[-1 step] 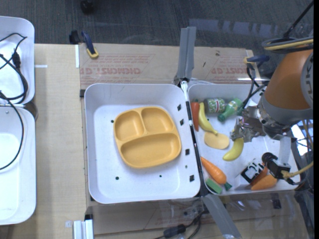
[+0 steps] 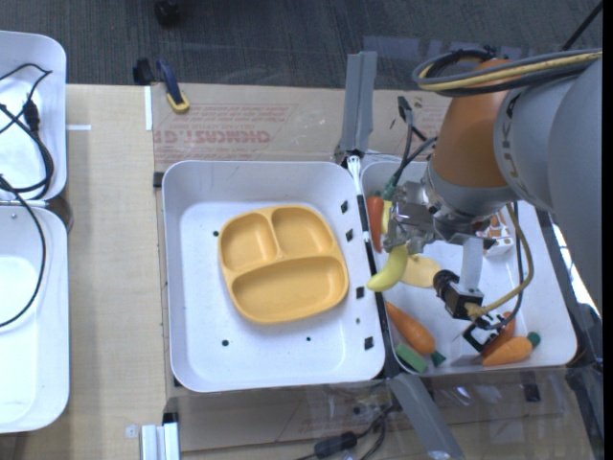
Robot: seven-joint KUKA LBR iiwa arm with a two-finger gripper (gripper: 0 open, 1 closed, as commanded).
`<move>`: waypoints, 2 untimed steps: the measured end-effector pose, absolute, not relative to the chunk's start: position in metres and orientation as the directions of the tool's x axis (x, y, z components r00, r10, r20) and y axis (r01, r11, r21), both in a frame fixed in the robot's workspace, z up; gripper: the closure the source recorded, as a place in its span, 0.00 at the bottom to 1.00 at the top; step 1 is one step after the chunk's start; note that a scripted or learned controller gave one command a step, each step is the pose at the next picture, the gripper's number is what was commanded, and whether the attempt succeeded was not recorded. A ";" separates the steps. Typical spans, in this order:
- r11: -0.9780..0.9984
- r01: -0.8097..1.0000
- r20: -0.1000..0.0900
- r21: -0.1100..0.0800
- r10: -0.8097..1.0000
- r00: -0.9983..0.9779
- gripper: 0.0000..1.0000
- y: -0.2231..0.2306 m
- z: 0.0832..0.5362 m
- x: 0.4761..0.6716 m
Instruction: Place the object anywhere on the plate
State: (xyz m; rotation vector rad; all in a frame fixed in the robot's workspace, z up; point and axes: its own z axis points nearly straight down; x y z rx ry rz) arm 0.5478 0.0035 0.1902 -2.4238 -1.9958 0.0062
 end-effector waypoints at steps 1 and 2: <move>-0.169 0.986 -0.003 -0.003 0.986 0.169 1.00 0.068 0.190 0.569; -0.168 0.986 -0.006 -0.006 0.986 0.167 1.00 0.067 0.198 0.569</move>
